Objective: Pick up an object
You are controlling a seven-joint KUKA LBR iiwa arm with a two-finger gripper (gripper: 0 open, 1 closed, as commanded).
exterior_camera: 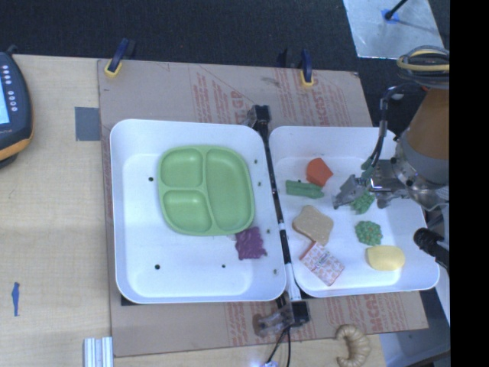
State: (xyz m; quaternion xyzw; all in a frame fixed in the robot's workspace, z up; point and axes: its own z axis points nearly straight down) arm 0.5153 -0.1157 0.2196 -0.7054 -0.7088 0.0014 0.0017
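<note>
Even, bright light is falling from above, washing the white bins (195, 285) slightly; soft shadows are showing, and edges are blurring mildly

Robotics lab or test bench, not a home: two shallow white bins (122, 205) sit side by side on a cardboard sheet (229, 90) held to a wooden bench (46, 228) with spring clamps (117, 58), and a handheld control pendant (11, 102) rests at the bench's far left edge. A grey arm (428, 140) with an orange band reaches over the right-hand bin. Contents are toy food and a green divided plate (206, 189), with cables (279, 331) trailing at the near edge and dark flooring beyond.
</note>
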